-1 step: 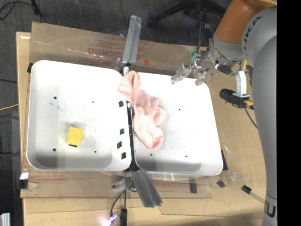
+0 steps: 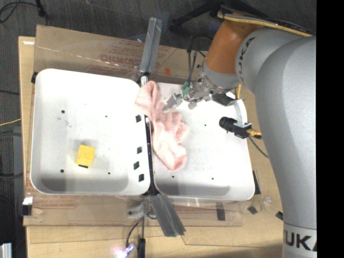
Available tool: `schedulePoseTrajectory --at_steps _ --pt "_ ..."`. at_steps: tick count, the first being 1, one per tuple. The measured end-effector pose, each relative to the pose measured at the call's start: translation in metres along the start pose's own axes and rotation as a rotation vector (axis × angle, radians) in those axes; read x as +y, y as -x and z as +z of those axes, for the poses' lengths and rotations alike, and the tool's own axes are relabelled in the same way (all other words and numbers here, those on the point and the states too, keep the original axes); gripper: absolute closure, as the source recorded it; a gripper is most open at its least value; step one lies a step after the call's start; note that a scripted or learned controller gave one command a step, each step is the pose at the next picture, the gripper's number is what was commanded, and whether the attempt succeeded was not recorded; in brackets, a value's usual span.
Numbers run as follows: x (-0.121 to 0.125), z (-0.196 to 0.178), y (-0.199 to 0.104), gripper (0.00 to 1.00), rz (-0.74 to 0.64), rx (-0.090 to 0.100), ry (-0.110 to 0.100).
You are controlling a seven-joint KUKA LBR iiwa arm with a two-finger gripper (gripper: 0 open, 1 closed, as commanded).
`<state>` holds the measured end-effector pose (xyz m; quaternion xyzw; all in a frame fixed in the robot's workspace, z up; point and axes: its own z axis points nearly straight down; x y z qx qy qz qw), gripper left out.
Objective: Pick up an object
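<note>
The worktop (image 2: 27, 52) carries 2 shallow white bins side by side, lying on flattened cardboard (image 2: 97, 50) that shows along the upper left of the frame. The left bin (image 2: 54, 90) fills the left half of the picture. In its lower left part sits a small yellow block (image 2: 85, 155), sponge-like, alone and well apart from the walls. A few dark dots mark the bin floor around it.

Near the centre of the frame, a pink cloth (image 2: 164, 128) lies crumpled along the left wall of the right bin (image 2: 236, 181). Its upper end is bunched against the divider between the 2 bins, and the rest trails down toward the middle of that bin's left side.

Just right of the cloth's upper end, in the upper centre of the frame, is the claw (image 2: 176, 101). Its metal tips are beside the cloth's upper edge; whether they touch it cannot be told. The tips appear spread apart, with nothing between them.

The grey arm (image 2: 285, 117) with its orange band (image 2: 223, 44) fills the right side of the frame. A small black fitting (image 2: 231, 125) hangs over the right bin below the wrist.
</note>
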<state>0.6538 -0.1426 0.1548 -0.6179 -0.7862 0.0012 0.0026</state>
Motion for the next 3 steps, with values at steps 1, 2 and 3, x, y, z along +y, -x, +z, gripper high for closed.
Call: schedulePoseTrajectory --at_steps 1,2,3 --pt "-0.007 0.063 0.004 0.0 0.021 -0.002 0.001" --pt "-0.007 0.053 0.003 1.0 0.015 -0.002 -0.001" --pt "-0.007 -0.059 -0.076 1.0 0.046 -0.003 0.004"
